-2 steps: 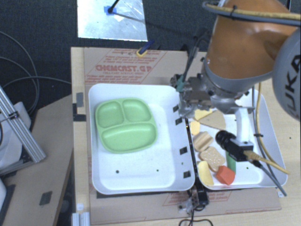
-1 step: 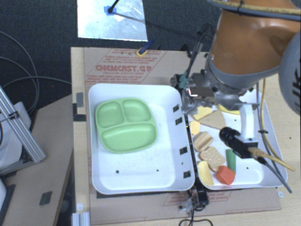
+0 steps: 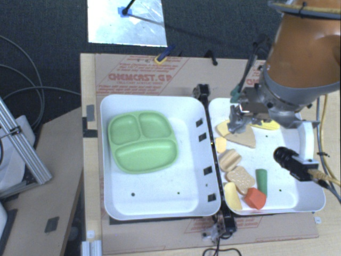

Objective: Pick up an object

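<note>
While gripper (image 3: pixel 238 122) hangs over tan wedge (image 3: pixel 242 138) in right bin (image 3: pixel 306 199), finger state unclear

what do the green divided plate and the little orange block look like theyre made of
Green plate: looks like moulded plastic, one even pale green, with a soft sheen and rounded compartment ridges. Orange block: probably plastic or foam toy food; flat matte colour, blunt edges, too small to tell which.

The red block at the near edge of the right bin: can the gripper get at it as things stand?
Probably yes. The red block lies uncovered on top, though the green piece and tan slice crowd it; the gripper hangs farther back.
</note>
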Controlling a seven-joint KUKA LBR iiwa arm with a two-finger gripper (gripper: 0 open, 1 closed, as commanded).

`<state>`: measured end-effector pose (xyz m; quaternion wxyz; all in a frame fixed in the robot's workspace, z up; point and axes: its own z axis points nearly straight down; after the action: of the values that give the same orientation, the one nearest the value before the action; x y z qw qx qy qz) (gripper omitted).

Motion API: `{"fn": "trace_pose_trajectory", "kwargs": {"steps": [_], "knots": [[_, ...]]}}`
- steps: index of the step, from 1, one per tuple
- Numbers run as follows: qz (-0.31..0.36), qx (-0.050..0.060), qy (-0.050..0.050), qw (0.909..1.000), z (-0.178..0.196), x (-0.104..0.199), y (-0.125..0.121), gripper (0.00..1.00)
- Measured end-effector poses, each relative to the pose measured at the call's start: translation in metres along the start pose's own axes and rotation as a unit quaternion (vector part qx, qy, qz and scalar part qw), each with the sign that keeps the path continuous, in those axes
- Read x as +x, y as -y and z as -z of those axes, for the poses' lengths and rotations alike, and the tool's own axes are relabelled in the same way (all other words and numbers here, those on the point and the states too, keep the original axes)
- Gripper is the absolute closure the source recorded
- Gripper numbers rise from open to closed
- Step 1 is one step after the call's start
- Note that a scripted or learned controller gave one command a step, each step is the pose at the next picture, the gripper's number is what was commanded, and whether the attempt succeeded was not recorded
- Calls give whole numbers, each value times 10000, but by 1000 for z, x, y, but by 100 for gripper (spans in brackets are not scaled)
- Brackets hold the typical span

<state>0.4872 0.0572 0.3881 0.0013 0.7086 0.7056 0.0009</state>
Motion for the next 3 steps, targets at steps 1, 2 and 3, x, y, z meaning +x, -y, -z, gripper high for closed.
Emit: {"fn": "trace_pose_trajectory", "kwargs": {"steps": [1, 2, 3], "knots": [[60, 29, -7, 10000, -56, 53, 1, 100], [41, 21, -5, 10000, -79, 62, 1, 100], [1, 56, 11, 10000, -174, 22, 2, 100]]}}
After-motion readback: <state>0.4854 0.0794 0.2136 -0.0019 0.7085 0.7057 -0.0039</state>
